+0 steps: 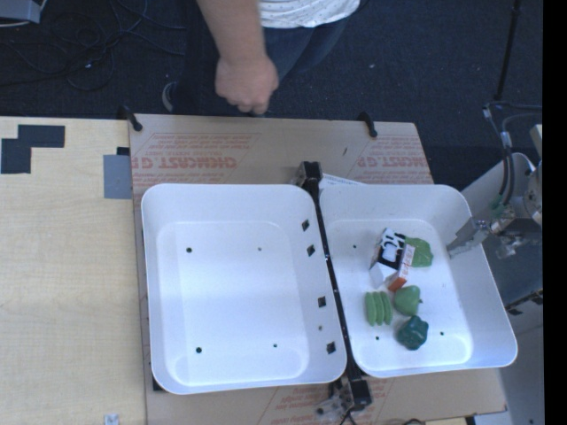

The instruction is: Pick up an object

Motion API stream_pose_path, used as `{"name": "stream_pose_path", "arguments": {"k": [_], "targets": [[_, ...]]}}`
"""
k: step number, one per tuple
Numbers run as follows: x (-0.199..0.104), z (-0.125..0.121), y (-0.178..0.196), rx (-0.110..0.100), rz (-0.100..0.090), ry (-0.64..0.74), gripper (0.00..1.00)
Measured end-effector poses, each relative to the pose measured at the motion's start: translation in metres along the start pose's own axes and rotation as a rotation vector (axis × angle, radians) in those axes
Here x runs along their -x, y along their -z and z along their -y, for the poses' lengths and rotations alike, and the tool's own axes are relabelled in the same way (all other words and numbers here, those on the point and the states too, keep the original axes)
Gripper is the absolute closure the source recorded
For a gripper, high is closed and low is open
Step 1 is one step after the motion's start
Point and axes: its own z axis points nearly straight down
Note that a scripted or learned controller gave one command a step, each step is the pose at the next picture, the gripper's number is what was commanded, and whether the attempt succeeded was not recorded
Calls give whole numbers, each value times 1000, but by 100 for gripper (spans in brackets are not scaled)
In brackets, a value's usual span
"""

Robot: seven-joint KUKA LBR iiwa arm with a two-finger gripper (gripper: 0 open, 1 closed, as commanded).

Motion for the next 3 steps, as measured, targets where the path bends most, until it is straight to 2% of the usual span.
{"name": "stream_pose_path", "arguments": {"k": [1, 2, 3], "targets": [[-31, 19, -125, -13, -6, 0, 0], [-22, -21, -201, 1, 0, 3, 0], [-35, -10, -198, -2, -1, 0, 0]]}}
